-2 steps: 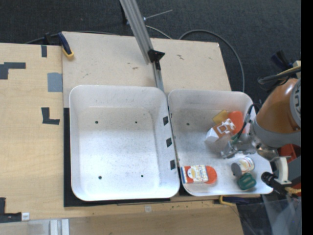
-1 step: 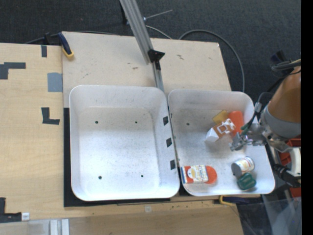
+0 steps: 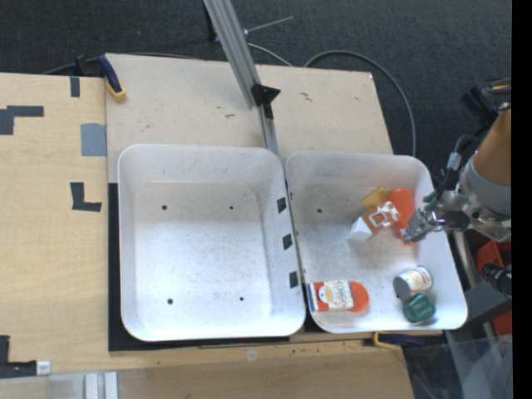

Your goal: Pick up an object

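Orange-and-white carton (image 3: pixel 384 214) lying aslant, long axis upper-right to lower-left; pincer (image 3: pixel 413 229) beside it, grip unclear.

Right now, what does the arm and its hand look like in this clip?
At the view's right edge the arm shows a grey wrist section under an orange band. Thin dark cables run along its left side. The hand is a small dark metal assembly with a few greenish and reddish glints, reaching over the rim of the right white bin.
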You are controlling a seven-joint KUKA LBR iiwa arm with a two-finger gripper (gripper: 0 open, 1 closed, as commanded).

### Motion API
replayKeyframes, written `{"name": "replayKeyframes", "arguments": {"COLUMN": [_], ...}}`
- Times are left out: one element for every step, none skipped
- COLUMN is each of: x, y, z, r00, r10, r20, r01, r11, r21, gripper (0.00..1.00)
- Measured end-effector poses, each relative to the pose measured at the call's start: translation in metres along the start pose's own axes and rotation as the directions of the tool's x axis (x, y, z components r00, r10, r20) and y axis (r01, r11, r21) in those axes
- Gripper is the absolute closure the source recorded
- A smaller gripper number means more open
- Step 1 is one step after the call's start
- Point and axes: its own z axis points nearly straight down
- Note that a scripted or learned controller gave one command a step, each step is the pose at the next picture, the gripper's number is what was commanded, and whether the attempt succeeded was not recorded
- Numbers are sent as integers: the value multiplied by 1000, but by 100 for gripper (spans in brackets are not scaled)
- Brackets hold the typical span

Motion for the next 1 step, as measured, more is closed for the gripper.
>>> {"name": "replayKeyframes", "arguments": {"x": [0], "y": [1], "z": [-24], "r00": [1000], "r10": [1], "r20": [-1], "r01": [-1], "r11": [1000], "r21": [3], "gripper": [100]}}
